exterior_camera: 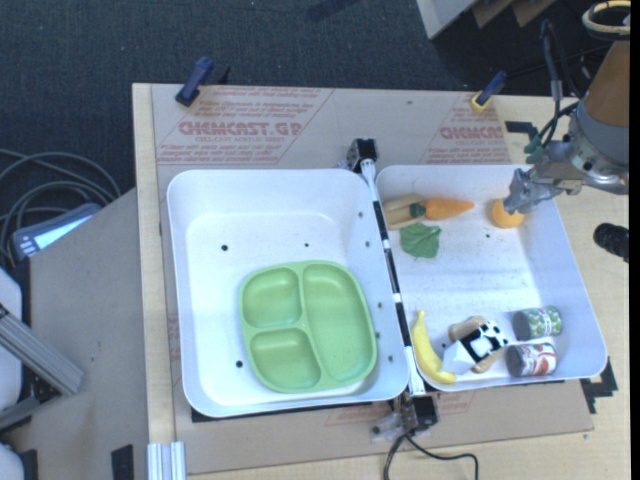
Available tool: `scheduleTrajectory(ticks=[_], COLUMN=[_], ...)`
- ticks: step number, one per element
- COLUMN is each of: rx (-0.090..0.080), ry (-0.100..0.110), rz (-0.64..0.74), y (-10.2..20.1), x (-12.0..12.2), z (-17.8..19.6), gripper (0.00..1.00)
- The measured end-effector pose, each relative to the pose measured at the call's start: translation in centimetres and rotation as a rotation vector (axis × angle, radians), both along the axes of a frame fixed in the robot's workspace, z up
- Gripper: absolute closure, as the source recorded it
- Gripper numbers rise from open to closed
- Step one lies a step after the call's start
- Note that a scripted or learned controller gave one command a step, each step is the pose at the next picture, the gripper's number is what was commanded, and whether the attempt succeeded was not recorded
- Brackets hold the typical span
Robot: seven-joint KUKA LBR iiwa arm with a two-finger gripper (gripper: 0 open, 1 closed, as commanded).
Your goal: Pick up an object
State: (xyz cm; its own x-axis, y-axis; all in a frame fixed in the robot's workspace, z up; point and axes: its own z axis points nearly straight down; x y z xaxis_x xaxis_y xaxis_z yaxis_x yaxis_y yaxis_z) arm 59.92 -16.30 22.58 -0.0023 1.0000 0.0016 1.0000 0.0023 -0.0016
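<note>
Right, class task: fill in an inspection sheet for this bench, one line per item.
Surface: bench bearing two white bins.
Job's things: right bin holds carrot, orange piece, green leaf, banana, two cans, a black-and-white toy.
Clutter: green divided plate in left bin.
Grippers: gripper low over the orange piece.
Cables: coil left of bench.
Surroundings: dark floor.

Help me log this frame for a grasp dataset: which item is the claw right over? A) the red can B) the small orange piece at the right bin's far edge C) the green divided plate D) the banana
B: the claw is right at the small orange piece at the far end of the right bin, away from the other three.
</note>
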Motion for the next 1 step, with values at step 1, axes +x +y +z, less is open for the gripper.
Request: scheduleTrajectory(ticks=[1], rx=[-0.003], ry=[-0.004], rz=[-0.001], y=[-1.01], x=[6.53], z=[-2.31], gripper=[1.0])
